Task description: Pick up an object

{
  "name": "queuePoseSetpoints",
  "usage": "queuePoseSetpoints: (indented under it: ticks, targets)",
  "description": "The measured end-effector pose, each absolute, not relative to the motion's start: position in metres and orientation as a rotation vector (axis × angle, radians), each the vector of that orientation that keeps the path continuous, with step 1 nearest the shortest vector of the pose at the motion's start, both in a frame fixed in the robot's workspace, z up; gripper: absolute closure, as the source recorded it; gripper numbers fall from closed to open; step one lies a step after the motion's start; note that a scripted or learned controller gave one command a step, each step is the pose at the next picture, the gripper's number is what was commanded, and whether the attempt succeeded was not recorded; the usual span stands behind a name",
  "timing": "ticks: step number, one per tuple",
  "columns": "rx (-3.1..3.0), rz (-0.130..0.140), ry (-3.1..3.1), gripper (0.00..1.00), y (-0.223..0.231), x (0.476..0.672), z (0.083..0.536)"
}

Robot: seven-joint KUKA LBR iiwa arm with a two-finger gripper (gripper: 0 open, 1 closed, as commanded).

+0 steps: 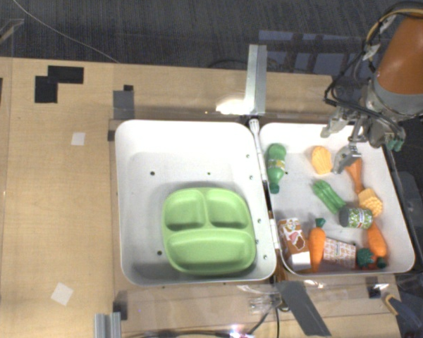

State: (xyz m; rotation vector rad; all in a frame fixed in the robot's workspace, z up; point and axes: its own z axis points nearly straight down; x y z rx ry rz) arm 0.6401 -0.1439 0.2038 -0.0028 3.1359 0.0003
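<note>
My gripper (344, 141) hangs over the back right of the right bin (406, 248), fingers apart and nothing between them. Just below it lie a yellow toy food (321, 160) and a slim orange carrot (356, 175). A green bottle (275, 164) rests by the bin's left wall. Nearer the front are a green pod (329, 196), a yellow ridged piece (371, 202), a small can (357, 217), two orange carrots (316, 243) (376, 241), a small carton (290, 234), a flat box (339, 251) and a broccoli (367, 258).
The left bin (141, 146) holds a green divided plate (209, 229) in its front half. A metal post (256, 83) stands behind the wall where the two bins meet. The arm's orange band (407, 51) and cables loom over the back right corner.
</note>
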Motion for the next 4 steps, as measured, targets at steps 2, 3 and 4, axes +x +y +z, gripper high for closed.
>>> queuePoseSetpoints:
  ticks: [2, 3, 4]
  targets:
    - [-0.210, -0.003, 3.129, 0.00, -0.145, 0.671, 0.089]
    - [-0.216, -0.008, 3.110, 1.00, -0.144, 0.676, 0.104]
    - [-0.184, -0.001, 3.110, 1.00, -0.070, 0.674, 0.241]
